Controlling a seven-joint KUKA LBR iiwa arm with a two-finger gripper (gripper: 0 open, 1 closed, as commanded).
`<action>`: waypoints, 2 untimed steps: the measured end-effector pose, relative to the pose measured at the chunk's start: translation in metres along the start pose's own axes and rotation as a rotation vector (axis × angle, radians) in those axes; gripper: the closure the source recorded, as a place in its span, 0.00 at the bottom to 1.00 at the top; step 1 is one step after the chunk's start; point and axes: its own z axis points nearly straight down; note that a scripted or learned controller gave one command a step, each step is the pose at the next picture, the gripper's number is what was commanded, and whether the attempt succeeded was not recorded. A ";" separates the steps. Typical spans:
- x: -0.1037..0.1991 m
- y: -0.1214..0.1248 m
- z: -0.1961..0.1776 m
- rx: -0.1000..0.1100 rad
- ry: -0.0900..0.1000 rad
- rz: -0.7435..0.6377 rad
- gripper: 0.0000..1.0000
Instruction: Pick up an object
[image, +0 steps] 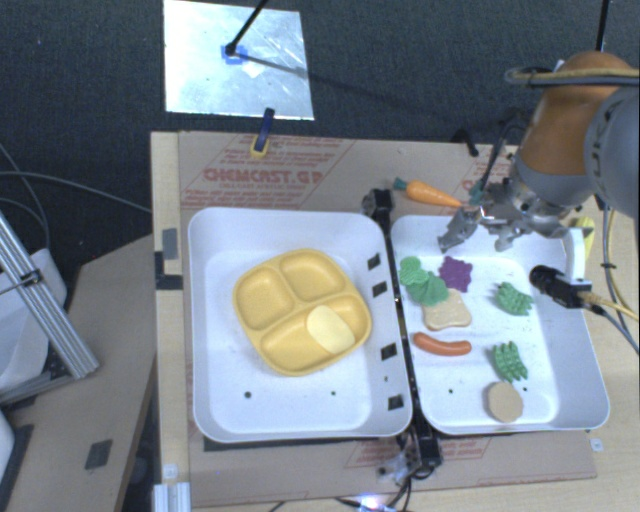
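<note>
**Claw hovers open over the right bin's far edge**

The toy foods lie in the right bin (590, 400), and the purple grape cluster (456, 272) serves as the landmark. Just left of the grapes sits a green leafy piece (422, 281); touching the grapes on the near side is a tan bread-shaped piece (447, 315), and nearer still a red sausage (442, 345). To the grapes' right lies a green vegetable (514, 298), with another green piece (509, 361) and a round tan cookie (505, 402) toward the near right corner. An orange carrot (432, 194) rests on the desk (300, 175) beyond the bin's far rim.

The claw (482, 231) hangs just beyond the grapes, its fingers spread apart with nothing between them.

Left of the grapes, the left bin (210, 400) holds a yellow divided plate (300, 310) carrying a pale yellow piece (335, 329).
</note>
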 end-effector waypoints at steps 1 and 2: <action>-0.031 -0.020 0.118 0.003 0.002 0.007 0.00; 0.036 -0.070 0.010 -0.007 0.003 -0.006 0.00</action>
